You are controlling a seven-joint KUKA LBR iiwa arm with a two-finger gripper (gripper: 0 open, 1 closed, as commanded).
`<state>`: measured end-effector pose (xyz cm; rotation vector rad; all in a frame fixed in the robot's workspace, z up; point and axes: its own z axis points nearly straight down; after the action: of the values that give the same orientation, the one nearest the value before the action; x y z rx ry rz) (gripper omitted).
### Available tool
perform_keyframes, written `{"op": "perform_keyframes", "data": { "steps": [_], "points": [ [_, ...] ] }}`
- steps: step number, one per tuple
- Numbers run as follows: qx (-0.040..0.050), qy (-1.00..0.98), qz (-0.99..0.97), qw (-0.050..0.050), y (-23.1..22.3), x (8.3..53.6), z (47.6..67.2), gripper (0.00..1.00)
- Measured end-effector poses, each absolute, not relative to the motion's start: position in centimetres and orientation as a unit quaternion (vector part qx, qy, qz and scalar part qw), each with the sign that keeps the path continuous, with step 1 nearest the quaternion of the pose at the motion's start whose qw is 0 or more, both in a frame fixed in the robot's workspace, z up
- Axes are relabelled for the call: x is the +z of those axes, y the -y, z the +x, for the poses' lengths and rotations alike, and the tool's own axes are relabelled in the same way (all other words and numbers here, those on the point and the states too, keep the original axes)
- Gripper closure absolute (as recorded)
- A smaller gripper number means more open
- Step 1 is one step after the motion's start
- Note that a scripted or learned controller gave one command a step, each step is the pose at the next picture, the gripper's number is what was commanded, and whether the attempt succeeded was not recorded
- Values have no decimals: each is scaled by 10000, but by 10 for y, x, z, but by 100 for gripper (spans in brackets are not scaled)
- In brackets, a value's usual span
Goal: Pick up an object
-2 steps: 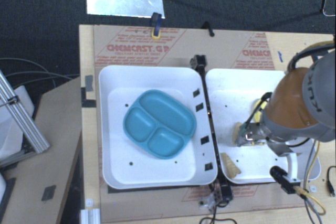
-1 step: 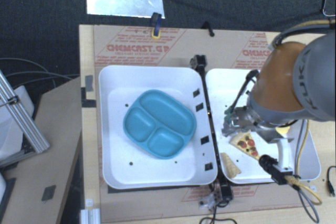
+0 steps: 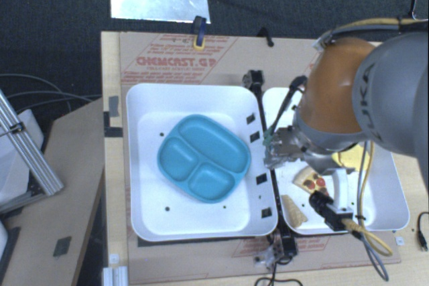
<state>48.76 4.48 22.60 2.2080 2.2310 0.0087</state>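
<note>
The big grey arm [image 3: 375,97] comes in from the right and hangs over the right bin [image 3: 395,211], its orange band bulging above the wrist and hiding most of that bin's far half. The gripper [image 3: 276,152] sits low at the bin's left wall, right against the divide between the two bins; whether it is clenched or released I cannot tell from here, and nothing can be made out in its grasp. In the near half of the right bin lies a pizza slice toy [image 3: 312,181] with red dots, just beside the wrist, and a tan wedge-shaped piece [image 3: 292,208] rests closer to the near-left corner. A yellow item [image 3: 350,159] peeks out from under the arm toward the bin's middle. The left bin [image 3: 144,211] carries a blue divided plate [image 3: 203,157], three compartments, lying flat near its centre and turned at a slant to the walls. Both bins rest on a cardboard sheet [image 3: 181,60] printed with red lettering along its far edge.
</note>
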Motion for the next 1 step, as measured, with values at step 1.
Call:
{"op": "perform_keyframes", "data": {
  "steps": [1],
  "points": [
    [-3,-7100,7042,-15,-90,187,486,100]
  ]
}}
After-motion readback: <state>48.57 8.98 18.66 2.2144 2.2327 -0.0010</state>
